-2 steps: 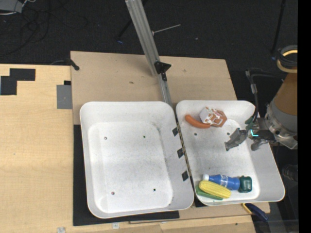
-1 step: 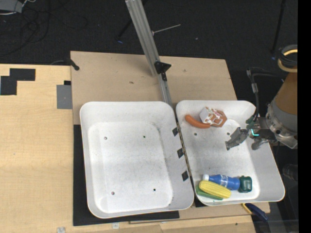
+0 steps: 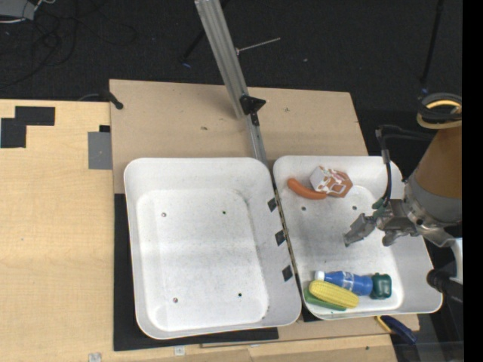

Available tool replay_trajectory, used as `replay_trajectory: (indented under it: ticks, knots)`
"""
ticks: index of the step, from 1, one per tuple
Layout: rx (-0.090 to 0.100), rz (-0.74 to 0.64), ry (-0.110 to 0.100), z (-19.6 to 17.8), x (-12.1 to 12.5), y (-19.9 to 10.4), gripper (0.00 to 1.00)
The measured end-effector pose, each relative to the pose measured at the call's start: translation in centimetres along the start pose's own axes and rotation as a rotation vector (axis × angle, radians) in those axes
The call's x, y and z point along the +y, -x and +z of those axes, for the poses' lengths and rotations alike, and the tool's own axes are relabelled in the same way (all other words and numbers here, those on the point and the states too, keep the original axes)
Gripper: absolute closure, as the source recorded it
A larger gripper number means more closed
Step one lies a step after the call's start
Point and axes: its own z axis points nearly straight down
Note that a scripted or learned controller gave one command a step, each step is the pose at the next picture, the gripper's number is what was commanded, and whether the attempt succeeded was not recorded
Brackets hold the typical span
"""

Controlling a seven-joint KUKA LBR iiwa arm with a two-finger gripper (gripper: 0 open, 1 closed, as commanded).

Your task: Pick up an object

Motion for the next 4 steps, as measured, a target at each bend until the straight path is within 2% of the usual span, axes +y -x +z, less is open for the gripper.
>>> replay_trajectory:
  ticks: [1,2,3,4]
  knots:
    - [0.001,0.0,-0.001,6.3,-0.2,-0.8,0.0]
    - [-0.001,0.002,0.006,11.4,-0.1,-0.8,0.0]
    - [-0.001,0.01,0.006,10.3,-0.2,-0.6,1.0]
    - [-0.002,0.006,0.01,5.0,-1.2,-0.8,1.0]
